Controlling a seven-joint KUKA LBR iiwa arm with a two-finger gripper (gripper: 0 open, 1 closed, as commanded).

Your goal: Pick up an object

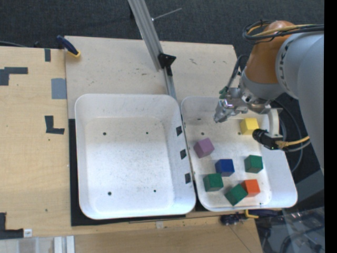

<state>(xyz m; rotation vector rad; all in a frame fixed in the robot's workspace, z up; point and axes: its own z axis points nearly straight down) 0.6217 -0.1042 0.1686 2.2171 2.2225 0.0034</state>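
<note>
over the right bin's (274,196) far end hang the jaws (223,113), state untellable; no block lifted, purple block (204,147) nearest, pick undone.

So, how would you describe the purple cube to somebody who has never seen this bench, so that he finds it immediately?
Look at the right bin of the two white bins, the one that holds the coloured cubes. The purple cube lies near its left wall, just up and left of the blue cube and below-left of the gripper. It is the only purple one and the cube nearest the left bin.
</note>
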